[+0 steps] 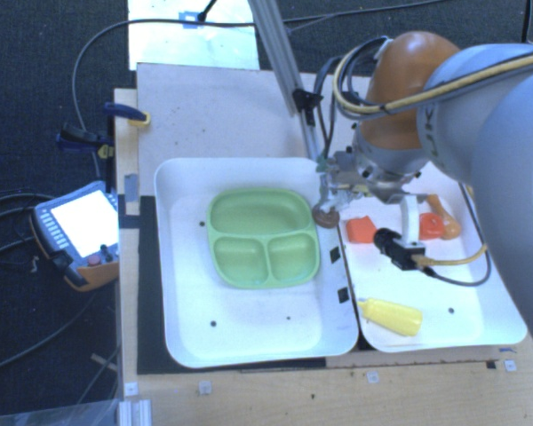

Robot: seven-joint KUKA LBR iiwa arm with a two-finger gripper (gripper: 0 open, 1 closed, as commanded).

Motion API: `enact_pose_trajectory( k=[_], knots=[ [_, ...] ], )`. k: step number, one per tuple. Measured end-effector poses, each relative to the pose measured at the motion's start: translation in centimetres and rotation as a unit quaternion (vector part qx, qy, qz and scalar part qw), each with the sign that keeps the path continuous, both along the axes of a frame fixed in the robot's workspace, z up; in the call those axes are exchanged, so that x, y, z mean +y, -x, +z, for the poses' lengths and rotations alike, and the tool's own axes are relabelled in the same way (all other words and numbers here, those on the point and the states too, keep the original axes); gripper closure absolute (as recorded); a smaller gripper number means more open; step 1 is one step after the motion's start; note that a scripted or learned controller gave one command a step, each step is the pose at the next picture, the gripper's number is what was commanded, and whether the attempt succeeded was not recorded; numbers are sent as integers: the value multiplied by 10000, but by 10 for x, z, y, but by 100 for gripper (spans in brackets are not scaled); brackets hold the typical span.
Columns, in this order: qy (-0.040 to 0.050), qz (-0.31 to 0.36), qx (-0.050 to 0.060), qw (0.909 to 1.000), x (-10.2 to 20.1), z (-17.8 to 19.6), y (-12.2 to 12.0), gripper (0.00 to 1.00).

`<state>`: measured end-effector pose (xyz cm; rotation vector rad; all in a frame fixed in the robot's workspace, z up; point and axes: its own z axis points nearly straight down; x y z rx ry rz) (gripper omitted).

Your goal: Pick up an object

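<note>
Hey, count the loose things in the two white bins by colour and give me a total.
Green: 1, divided plate
Orange: 2, block and piece by the arm
Yellow: 1, object
Brown: 1, small round piece
Total: 5

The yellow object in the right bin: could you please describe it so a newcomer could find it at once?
Start at the right bin of the two white bins. Along its near edge, below the black cable, lies the yellow object, elongated and banana-like. It is the only yellow item; its neighbours farther back are orange.
</note>
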<state>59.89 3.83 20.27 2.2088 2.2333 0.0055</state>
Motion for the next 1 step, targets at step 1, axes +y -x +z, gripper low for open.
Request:
enact_pose_trajectory(
  k=[1],
  knots=[
    [-4,-3,-2,10000,48,1,-22,100]
  ],
)
